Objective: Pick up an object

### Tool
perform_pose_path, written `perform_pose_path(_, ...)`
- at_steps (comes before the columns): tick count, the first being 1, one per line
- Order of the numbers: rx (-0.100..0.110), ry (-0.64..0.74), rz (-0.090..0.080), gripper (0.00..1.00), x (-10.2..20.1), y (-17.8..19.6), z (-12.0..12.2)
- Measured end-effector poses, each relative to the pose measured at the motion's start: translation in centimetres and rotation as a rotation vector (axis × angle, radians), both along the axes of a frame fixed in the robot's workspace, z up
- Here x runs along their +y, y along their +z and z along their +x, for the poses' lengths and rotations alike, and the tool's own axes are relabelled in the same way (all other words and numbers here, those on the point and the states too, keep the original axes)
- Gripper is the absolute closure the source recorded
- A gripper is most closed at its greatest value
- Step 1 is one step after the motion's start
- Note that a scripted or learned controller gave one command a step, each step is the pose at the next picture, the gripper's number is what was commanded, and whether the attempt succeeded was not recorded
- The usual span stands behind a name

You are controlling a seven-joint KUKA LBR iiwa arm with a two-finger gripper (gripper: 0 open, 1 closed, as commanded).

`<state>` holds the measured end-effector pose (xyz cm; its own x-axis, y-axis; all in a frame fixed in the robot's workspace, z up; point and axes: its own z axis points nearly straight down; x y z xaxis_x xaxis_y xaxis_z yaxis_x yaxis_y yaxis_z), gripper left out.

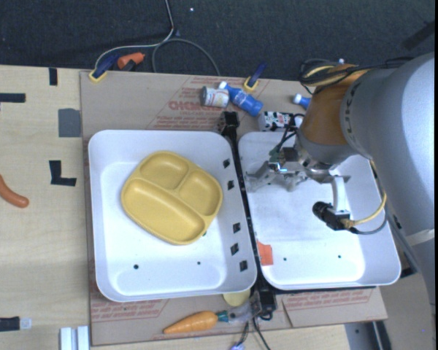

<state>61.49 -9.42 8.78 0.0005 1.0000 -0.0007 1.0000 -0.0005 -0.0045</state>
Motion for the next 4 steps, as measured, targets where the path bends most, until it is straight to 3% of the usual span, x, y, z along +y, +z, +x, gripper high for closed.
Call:
perform_pose_path(1, -0.008, 0.003, 0.0, 0.0, -2.0, -0.2, 4.6)
perform_pose_path(2, -0.009, 0.001, -0.002, 0.0, -1.1, -0.1, 2.7)
perform_pose_path(3, -0.007, 0.002, 0.0, 0.0, -0.2, -0.2, 5.2)
perform_pose_path(4, -0.009, 0.002, -0.002, 0.0, -0.3, -0.1, 1.8)
